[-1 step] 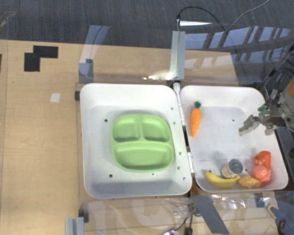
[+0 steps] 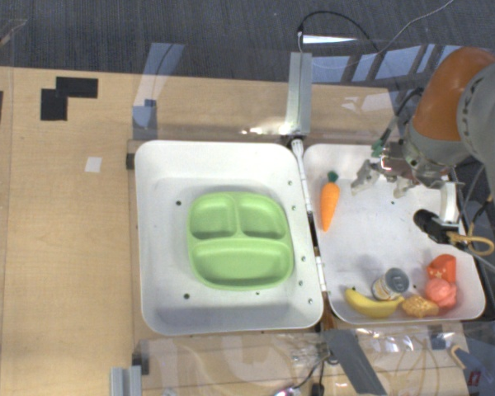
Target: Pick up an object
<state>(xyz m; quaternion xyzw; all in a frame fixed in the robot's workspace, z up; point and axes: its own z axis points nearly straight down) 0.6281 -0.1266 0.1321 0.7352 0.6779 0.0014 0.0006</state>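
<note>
Upper right of frame, your hand (image 2: 382, 176) hangs open and empty over the right bin (image 2: 359, 250), the toy carrot (image 2: 328, 203) just left of it; descending there, you risk closing on bare floor beside the carrot.

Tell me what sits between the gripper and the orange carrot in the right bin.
Nothing visible. The two-finger gripper hangs over the back of the right white bin, and only bare bin floor lies between it and the orange toy carrot with its green top.
</note>
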